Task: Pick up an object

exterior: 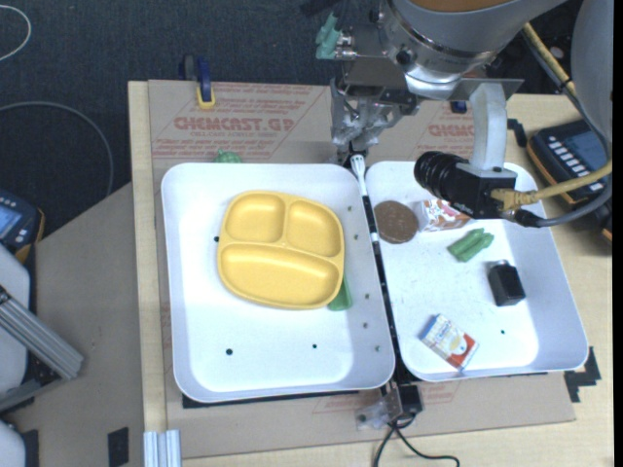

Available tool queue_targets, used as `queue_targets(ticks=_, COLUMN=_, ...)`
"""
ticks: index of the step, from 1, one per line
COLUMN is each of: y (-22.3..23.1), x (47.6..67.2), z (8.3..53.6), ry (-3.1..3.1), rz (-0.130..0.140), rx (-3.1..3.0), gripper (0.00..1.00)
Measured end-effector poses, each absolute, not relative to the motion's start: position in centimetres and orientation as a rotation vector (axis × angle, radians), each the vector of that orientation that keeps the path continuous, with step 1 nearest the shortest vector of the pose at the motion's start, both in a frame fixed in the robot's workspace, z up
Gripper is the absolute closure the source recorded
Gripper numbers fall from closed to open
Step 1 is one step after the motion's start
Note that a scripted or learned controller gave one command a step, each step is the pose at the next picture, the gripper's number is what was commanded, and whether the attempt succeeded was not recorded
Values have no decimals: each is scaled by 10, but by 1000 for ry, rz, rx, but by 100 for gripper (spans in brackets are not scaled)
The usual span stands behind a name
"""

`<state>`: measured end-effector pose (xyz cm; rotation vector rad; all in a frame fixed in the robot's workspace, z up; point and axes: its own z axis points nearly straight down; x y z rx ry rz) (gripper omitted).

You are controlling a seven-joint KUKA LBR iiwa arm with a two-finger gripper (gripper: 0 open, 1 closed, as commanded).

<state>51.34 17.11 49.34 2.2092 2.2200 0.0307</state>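
gripper hanging over the far end of the seam between the bins, can't tell its grip, yellow divided plate in left bin, brown disc, green piece, black block, small packet in right bin

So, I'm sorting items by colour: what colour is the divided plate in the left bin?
Yellow; the divided plate shows clearly in the camera view.
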Motion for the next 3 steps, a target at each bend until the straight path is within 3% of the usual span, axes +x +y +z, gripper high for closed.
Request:
queue_targets(ticks=1, y=161, x=496, z=316, ry=2225, rz=-27, rx=2230, gripper=100)
queue_targets(ticks=2, y=151, x=479, z=358, ry=2221, rz=5, rx=2220, gripper=100)
queue_targets(ticks=3, y=99, x=478, z=241, ry=2218, rz=-18, rx=2233, gripper=100)
